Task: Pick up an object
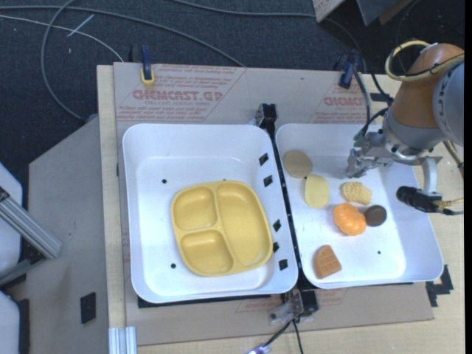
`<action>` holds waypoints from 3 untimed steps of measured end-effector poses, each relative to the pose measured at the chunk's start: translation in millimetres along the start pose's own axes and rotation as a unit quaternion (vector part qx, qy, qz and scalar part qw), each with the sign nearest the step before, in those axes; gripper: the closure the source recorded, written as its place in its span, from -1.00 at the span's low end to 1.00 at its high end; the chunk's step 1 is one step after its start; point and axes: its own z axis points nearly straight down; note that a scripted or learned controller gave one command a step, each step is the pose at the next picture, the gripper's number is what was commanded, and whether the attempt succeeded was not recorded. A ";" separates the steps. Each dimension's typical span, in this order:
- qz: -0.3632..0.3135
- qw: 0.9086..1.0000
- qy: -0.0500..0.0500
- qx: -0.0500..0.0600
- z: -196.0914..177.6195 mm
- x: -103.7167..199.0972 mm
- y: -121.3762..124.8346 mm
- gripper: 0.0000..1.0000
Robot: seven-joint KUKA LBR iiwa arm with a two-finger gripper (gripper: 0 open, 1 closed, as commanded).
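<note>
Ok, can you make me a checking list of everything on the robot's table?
Surface: wooden bench bearing two white bins, left bin and right bin.
Job's things: in the right bin, tan disc, pale yellow piece, ridged yellow piece, orange ball, brown ball, brown wedge.
Clutter: yellow divided tray in the left bin.
Grippers: end effector above the right bin, beside the ridged yellow piece.
Cables: grey cables on the floor.
Surroundings: dark carpet.
</note>
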 end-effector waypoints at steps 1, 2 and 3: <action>0.000 1.000 -0.001 -0.002 -63.5 4.2 2.3 1.00; 0.000 1.000 -0.001 -0.002 -123.6 3.4 -4.8 1.00; 0.000 1.000 -0.001 -0.001 -131.9 3.4 -3.9 1.00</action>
